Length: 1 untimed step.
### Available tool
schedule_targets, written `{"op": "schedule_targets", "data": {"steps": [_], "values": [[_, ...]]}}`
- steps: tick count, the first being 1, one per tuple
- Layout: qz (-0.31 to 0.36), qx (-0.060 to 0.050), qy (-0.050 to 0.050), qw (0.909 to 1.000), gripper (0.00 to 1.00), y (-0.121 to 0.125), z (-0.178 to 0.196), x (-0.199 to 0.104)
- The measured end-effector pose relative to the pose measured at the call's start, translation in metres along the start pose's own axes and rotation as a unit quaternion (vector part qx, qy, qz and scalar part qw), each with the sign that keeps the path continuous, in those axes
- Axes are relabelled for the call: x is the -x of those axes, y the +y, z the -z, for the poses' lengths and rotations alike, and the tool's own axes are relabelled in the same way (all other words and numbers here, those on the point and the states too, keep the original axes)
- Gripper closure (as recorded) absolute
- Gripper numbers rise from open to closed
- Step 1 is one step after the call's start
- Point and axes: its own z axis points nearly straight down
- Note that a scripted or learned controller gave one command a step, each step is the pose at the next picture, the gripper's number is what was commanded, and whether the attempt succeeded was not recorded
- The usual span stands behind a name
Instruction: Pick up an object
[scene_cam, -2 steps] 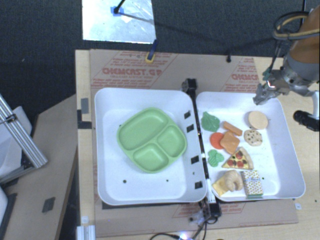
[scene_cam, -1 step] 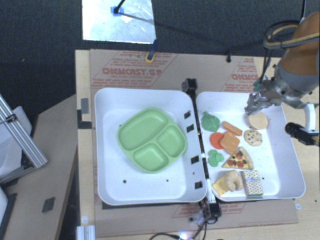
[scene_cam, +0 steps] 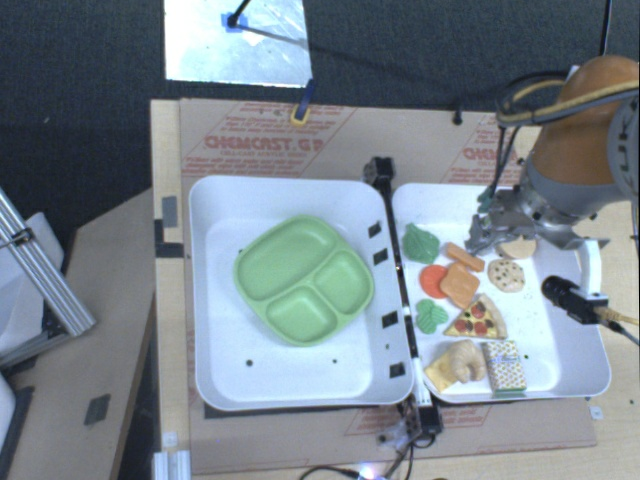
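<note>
Toy food pieces are spread over the floor of the right bin (scene_cam: 590, 368), and any of them could serve as the object to be picked. A green leafy piece (scene_cam: 420, 242) is seen nearest the divider between the bins, at the far end of the group. Beside it, toward the arm, an orange sausage-shaped piece (scene_cam: 464, 257) is laid at a slant, with a red round slice (scene_cam: 433, 280) and an orange toast-like piece (scene_cam: 460, 285) just below it. A cookie (scene_cam: 507, 275) is set apart on the arm's side of these. Nearer the camera a second green piece (scene_cam: 432, 315), a pizza slice (scene_cam: 478, 320), a tan lumpy piece (scene_cam: 458, 365) and a patterned block (scene_cam: 505, 366) are found, the last two close together at the bin's near edge.

The gripper (scene_cam: 487, 230) is lowered into the far part of the right bin, just beyond the sausage-shaped piece and the cookie. Its fingers are dark and partly masked by the wrist; whether they are spread or closed cannot be told, and nothing is seen between them. A pale object, perhaps another food piece, is glimpsed just beside the gripper but is too obscured to name.

In the left bin (scene_cam: 215, 218) a green divided plate (scene_cam: 303, 280) is laid near the middle, tilted relative to the bin walls.
</note>
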Motion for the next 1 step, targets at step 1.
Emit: {"op": "schedule_targets", "data": {"steps": [1], "values": [[0.000,0.002,0.000,1.0000,1.00,-0.0118,0.0179,-0.0225]]}}
